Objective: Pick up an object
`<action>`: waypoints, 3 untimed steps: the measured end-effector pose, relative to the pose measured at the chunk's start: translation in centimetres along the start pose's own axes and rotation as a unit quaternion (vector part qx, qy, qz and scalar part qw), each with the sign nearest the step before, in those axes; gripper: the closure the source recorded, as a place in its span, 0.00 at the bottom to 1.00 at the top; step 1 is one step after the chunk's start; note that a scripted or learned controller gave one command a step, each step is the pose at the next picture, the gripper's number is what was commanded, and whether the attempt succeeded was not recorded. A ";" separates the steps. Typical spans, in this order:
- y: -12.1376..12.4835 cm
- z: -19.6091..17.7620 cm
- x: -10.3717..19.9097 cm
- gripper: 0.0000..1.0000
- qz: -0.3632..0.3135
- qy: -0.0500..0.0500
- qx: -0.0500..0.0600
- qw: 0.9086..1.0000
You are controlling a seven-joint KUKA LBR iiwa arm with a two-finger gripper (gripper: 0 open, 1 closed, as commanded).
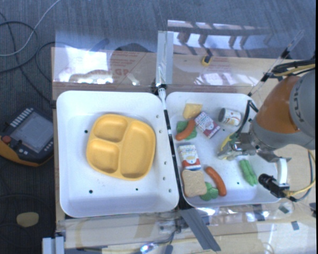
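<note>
Two white bins side by side on the surface. Left bin [74, 194] holds a yellow divided plate [121, 145], lying flat near its middle. Right bin [238, 97] carries the toy food: cheese wedge [192, 110] at the top, orange carrot [185, 132] and a small carton [206, 124] just below, a can [230, 116] on its side to the right, a second carton [189, 155] mid-bin, bread slice [194, 182] and sausage [215, 179] near the front edge, green pod [248, 172] at right. Arm enters from the right; end effector [229, 147] sits low over the right bin's centre, between can and green pod. Cannot tell whether it is clenched or released.
</note>
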State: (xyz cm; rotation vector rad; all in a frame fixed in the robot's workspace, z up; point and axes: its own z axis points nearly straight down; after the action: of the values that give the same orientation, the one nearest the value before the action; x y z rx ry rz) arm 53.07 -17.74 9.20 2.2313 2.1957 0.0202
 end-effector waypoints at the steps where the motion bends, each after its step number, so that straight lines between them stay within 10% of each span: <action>1: 4.4 -2.4 3.3 1.00 0.030 -0.002 0.010 1.000; 2: 12.6 -10.3 5.0 1.00 -0.016 -0.003 0.009 1.000; 3: 13.8 -12.4 8.6 1.00 -0.003 -0.002 0.009 1.000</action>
State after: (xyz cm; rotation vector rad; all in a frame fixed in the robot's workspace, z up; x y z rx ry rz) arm 66.83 -9.39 21.81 2.2317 2.2092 -0.0050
